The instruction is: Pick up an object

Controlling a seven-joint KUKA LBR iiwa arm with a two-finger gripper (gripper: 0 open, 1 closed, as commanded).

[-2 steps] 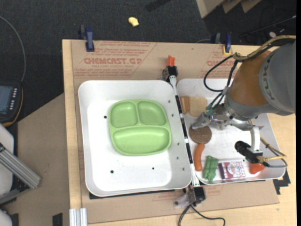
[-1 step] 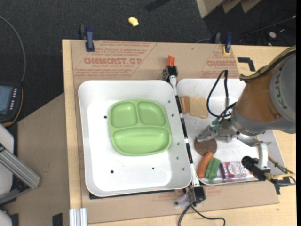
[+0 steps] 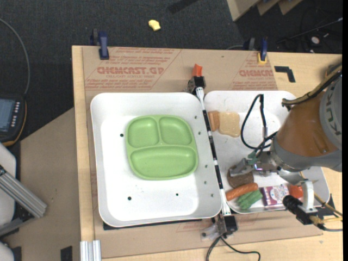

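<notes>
The arm had the gripper low in the right bin, just above the brown object; gripper state could not be told. Judged step: approach; next, a confirmed grasp

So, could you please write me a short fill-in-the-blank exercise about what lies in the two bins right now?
1. The green divided plate lies in the ___ bin.
2. That plate has ___ compartments.
3. The orange carrot lies in the ___ bin.
4. The slice of bread lies in the same bin as the ___.

Missing words: left; three; right; carrot
</notes>
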